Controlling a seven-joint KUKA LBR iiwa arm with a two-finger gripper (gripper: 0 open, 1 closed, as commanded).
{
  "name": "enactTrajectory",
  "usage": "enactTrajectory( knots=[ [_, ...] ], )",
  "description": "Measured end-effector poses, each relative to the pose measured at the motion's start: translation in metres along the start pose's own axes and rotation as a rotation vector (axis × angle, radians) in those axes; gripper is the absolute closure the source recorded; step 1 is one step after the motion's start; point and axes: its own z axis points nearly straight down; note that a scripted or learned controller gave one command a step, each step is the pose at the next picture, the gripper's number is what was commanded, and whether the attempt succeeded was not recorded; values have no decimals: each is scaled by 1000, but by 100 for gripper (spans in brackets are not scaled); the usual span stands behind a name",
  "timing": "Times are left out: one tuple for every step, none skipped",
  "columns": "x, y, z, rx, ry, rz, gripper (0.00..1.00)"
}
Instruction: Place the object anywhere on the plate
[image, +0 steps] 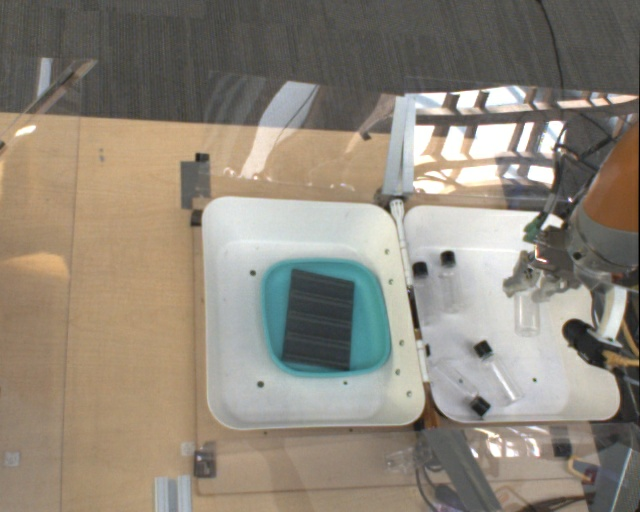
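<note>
1. Object: most likely one of the clear vials with black caps in the right bin (600, 405). One vial (526, 312) stands or hangs right at the fingers near the bin's middle right; another vial (447, 278) lies upper left, a third vial (495, 382) lies lower middle.
2. Plate (375, 335): teal, in the left bin (230, 300), already carrying a dark ribbed block (319, 319). No vial on it.
3. Gripper (530, 285) is low over the right bin, just above the clear vial. Whether the fingers are wide, narrow or clamped on that vial: cannot tell, too small and glassy.
4. Step, my read: pick stage, the carry not begun.
5. Next move calls for a confirmed hold, a lift clear of the bin wall, a carry across the divider, then release on bare teal beside the block.
</note>
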Motion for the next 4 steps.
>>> enactTrajectory(
  knots=[
    [30,-62,116,-10,1,-124,100],
    [116,-43,19,-1,1,-208,100],
    [195,-30,21,1,1,-320,100],
    [195,-30,21,1,1,-320,0]
  ],
)
